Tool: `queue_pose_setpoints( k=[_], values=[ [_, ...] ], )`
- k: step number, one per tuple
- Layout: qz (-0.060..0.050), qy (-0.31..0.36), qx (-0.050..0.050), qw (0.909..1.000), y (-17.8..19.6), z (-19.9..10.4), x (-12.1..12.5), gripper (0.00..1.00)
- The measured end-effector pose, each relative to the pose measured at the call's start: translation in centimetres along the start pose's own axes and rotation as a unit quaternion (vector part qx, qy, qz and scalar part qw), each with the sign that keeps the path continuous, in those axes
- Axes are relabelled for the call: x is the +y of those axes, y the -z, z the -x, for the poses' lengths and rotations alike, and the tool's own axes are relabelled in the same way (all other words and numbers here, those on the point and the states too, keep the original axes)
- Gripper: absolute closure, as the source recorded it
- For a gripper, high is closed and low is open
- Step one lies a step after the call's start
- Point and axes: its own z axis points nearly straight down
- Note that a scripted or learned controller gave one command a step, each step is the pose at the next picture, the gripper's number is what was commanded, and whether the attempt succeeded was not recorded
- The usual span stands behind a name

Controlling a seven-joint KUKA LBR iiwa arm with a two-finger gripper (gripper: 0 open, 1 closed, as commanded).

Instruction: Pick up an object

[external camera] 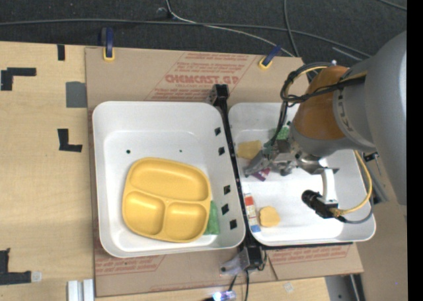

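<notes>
Left bin (109,118): one yellow divided tray (166,199) toward the front edge; a green item (213,219) wedged at the tray's right side against the bin's right wall.

Right bin (353,230): marker-like stick (250,208) along the left wall; tan round piece (269,216) near the front edge; tan piece (248,150) near the left wall, mid-depth; small purple item (259,175) beside the gripper (264,164).

Gripper: low over the bin's left-centre; finger spread cannot be told.

- The yellow tray (166,198) takes up most of the left bin (109,128), leaving bare floor along its far side.
- In the right bin (353,230), the arm (330,111) covers the far half; open floor lies near the round yellow piece (269,216).
</notes>
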Motion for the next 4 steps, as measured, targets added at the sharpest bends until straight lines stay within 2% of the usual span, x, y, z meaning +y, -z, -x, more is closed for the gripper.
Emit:
queue_pose_setpoints(
  k=[1,2,3,4],
  values=[
    [0.001,0.0,0.0,1.0,1.2,0.0,0.0,1.0],
    [0.002,0.0,0.001,1.0,7.3,0.4,0.4,1.0],
    [0.002,0.0,0.0,1.0,11.7,0.9,0.7,1.0],
    [0.001,0.0,0.001,1.0,14.0,0.9,0.7,1.0]
  ],
)
